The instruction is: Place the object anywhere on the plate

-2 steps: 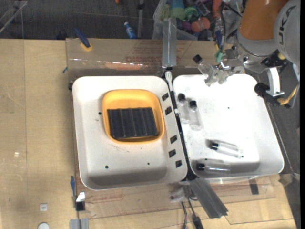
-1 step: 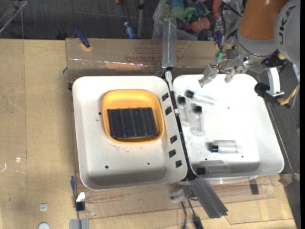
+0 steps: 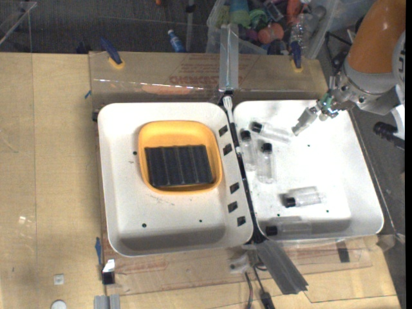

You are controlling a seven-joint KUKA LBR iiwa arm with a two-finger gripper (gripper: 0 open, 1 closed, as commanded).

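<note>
An orange plate [image 3: 177,129] lies in the left bin [image 3: 122,224]. A black ribbed rectangular pad [image 3: 179,166] rests flat on the plate and covers most of its floor. My gripper [image 3: 299,127] hangs over the upper part of the right bin [image 3: 360,217], pointing down and to the left. It is just right of a clear vial with a black cap [image 3: 269,132]. Nothing shows in the gripper.
More clear vials with black caps lie in the right bin: one near the divider [image 3: 264,161], one at the top left [image 3: 245,134], one toward the front [image 3: 302,197]. A black divider [image 3: 235,166] separates the bins. A tub of toys [image 3: 270,8] stands behind.
</note>
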